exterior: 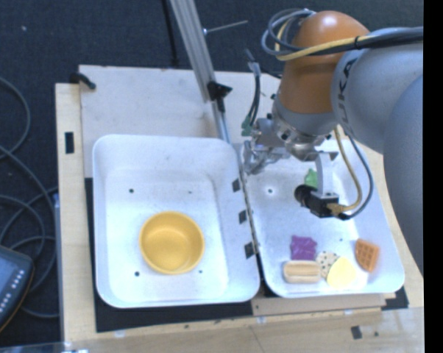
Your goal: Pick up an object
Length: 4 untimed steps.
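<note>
Nearest the camera, the front of the right-hand shallow white bin (369,282) carries a cluster of small pieces lying close together: a tan bread-roll-shaped toy (301,272), a pale yellow wedge (342,273), a cream spotted piece (325,260), a purple crumpled lump (304,247) and an orange waffle-textured piece (366,254). Any of these would serve as the object to pick up; all lie loose on the bin floor.

The left-hand shallow white bin (111,168) holds one round yellow plastic bowl (171,241), upright, well apart from the cluster.

Farther back, the grey arm with the orange band (321,57) hangs over the rear of the right bin. The gripper (260,155) sits near the dividing wall between the bins, well apart from the cluster. State of the jaws: cannot tell. Nothing is visibly held. A small green piece (310,176) lies beside the wrist cabling.

Judgement: the pick is not yet made. A slanted aluminium rail (196,43) rises behind the wooden desk (71,197).
</note>
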Each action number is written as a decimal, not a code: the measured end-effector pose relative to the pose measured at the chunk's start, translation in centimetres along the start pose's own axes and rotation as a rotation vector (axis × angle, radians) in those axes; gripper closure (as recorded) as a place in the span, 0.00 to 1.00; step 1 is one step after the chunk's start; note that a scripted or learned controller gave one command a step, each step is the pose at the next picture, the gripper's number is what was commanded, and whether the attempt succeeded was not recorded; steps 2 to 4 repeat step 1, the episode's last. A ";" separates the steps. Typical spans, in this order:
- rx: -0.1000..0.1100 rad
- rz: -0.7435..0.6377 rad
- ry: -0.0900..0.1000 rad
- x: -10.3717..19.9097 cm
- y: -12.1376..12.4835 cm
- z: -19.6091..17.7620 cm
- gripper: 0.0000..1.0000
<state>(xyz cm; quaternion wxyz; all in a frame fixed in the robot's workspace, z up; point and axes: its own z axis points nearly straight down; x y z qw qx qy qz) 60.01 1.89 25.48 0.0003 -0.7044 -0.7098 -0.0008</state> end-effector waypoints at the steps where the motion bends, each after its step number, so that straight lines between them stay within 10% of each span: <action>1: -0.001 0.000 0.000 4.8 1.4 -0.3 1.00; 4: -0.001 0.000 0.000 4.8 1.4 -0.3 1.00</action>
